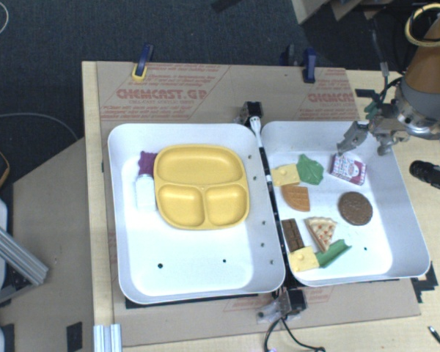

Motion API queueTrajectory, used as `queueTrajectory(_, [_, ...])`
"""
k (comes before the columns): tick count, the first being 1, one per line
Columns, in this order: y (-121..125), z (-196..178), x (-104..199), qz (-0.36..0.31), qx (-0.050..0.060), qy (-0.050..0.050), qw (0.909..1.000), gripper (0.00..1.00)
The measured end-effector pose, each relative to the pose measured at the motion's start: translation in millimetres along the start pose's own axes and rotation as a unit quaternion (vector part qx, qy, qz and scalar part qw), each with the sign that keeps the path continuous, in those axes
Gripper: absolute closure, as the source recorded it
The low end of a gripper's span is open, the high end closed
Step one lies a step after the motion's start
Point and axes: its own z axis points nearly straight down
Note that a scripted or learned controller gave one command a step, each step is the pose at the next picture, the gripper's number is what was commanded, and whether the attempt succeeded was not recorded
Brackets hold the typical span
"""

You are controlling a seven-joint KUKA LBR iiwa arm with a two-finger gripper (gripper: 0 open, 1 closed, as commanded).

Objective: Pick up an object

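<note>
A: where's the hand at?
B: over the right bin, fingers spread, gripping nothing. The pink packet lies just beneath it.
A: left bin?
B: 1 yellow tray.

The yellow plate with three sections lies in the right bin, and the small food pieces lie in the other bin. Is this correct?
Not quite. The camera view shows the yellow plate in the left bin; the small food pieces, such as the brown cookie, lie in the right bin.
</note>
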Motion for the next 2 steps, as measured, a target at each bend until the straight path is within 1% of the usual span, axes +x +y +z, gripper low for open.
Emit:
queueTrajectory(1, [3, -10, 0, -0.001, -0.008, -0.002, 1.0, 0.0])
queueTrajectory(2, [1, 42, 10, -0.002, -0.005, -0.001, 1.0, 0.0])
